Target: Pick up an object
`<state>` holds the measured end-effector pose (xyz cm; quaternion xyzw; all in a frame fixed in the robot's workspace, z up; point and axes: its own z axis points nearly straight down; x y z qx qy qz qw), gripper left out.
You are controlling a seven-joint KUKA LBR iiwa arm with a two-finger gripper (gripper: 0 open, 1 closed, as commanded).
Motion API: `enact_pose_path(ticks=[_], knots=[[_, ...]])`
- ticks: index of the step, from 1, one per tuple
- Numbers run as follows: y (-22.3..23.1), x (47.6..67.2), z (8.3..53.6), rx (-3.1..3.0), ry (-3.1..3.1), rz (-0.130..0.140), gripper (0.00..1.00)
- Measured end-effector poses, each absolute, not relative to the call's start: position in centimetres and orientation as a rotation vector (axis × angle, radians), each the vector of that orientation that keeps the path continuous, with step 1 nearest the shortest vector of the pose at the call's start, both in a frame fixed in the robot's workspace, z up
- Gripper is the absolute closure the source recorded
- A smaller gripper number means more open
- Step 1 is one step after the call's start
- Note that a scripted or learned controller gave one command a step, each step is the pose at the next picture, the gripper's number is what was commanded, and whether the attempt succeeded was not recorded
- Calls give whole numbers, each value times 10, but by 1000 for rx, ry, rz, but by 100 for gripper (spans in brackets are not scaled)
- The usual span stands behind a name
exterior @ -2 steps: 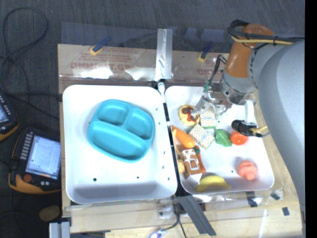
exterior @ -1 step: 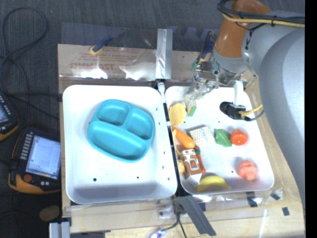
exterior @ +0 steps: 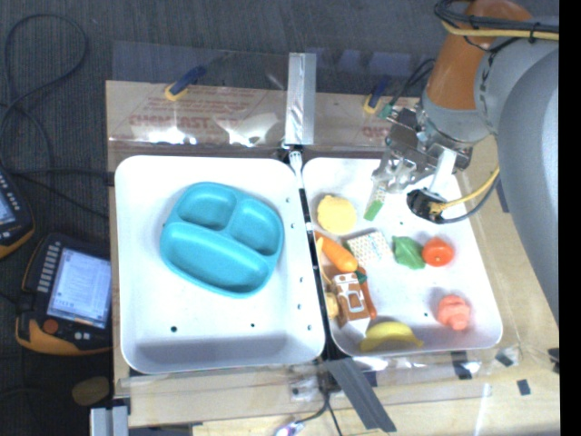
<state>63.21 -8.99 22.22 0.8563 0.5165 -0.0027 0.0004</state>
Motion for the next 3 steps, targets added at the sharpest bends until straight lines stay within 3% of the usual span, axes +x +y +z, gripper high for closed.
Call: enact_pose_path(ticks=[1,2,3], knots=[[-90,632,230,2689,1624,-16,100],[-114,587,286,2365,2068,-6,100],[-110,579,327,2261,2178,-5,100]])
